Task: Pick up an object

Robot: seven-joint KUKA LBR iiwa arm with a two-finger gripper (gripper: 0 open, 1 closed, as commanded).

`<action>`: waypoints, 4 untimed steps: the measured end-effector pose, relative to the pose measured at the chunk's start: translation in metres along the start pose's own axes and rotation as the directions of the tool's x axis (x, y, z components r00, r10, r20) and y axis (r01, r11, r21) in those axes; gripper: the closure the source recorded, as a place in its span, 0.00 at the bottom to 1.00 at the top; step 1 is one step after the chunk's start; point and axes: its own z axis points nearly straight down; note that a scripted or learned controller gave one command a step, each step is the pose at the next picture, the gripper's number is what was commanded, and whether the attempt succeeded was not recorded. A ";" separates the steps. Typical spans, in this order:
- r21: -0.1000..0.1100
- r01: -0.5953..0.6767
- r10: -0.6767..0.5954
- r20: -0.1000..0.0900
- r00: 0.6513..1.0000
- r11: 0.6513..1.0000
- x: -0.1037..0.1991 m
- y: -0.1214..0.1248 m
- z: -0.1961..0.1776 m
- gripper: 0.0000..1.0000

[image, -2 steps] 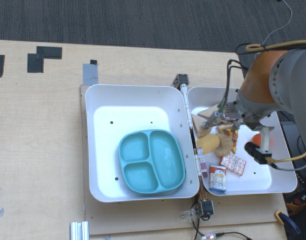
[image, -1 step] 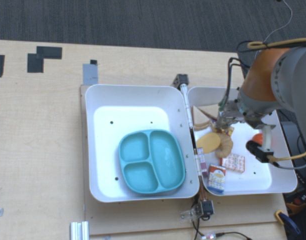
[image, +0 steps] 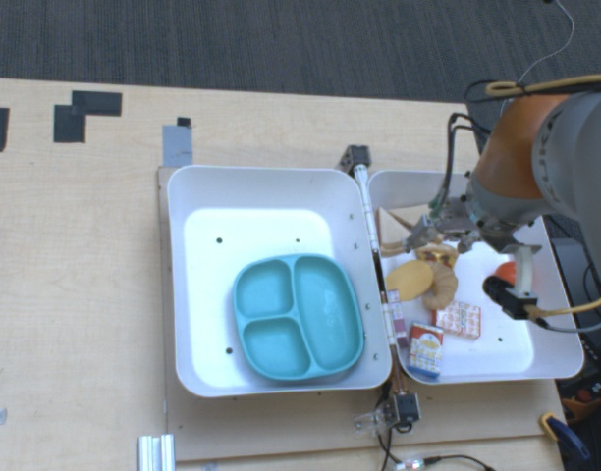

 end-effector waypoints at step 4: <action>-0.003 -0.001 0.001 0.007 1.000 1.000 0.013 -0.015 0.008 1.00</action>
